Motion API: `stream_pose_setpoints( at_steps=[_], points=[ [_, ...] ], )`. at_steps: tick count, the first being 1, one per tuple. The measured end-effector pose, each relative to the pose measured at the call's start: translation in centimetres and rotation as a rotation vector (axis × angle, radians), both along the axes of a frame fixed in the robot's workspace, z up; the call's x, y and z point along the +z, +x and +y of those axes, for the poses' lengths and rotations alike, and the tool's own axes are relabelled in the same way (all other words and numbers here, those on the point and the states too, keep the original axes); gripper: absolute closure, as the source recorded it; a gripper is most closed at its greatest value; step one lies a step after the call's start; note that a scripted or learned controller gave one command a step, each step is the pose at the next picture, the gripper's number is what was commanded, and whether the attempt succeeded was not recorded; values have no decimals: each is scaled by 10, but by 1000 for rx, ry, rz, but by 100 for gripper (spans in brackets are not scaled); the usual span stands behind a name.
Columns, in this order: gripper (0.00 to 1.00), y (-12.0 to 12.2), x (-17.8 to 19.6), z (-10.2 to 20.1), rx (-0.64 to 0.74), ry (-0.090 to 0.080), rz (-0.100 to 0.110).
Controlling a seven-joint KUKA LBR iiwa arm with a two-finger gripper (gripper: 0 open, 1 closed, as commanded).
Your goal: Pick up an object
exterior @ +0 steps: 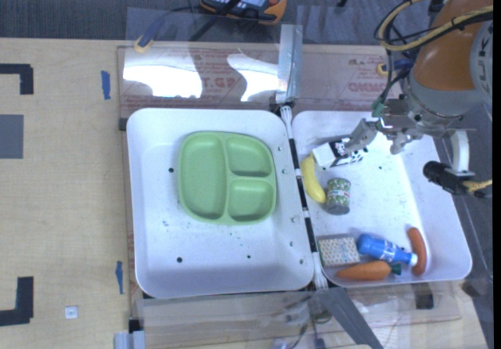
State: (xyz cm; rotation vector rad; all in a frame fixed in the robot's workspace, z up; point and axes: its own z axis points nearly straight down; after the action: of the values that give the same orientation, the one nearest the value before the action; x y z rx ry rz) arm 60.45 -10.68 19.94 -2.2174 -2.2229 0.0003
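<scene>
Looking down from the fixed camera, the counter carries two white bins side by side. The left bin holds a green divided plate. The right bin holds the loose things.

The arm reaches in from the right, and the tool hangs over the right bin's far-left part, close to the rim shared with the left bin. Its dark tip is too small and cluttered to read, so whether it is spread or pinched cannot be told, and nothing can be seen held in it.

A banana lies just beside the tool, toward the near edge and slightly toward the shared rim. Its long axis runs roughly from the far edge toward the near edge, along that rim. A small can stands just beside the banana, on its right, almost straight toward the near edge from the tool.

Well apart, along the bin's near edge, lie a speckled sponge-like block, a blue bottle, a carrot and a sausage by the near-right corner.

By my reading, the banana or the can is the likeliest pick, since both sit closest. The coming move would then be a short shift toward the near edge followed by a descent. For the banana, closing across its narrow width, crosswise to the shared rim, seems most promising.
</scene>
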Motion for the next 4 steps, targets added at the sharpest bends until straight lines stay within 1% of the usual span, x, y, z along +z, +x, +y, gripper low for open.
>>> stream_pose_setpoints(
  at_steps=[1, 2, 3, 4],
  points=[
    [0, -29, -83, -5, 41, -1, -3],
    [0, -48, -112, 11, 206, -2, -7],
    [0, -109, -72, -7, 213, 0, -1],
    [0, -123, -113, 11, -257, 0, -6]
  ],
)
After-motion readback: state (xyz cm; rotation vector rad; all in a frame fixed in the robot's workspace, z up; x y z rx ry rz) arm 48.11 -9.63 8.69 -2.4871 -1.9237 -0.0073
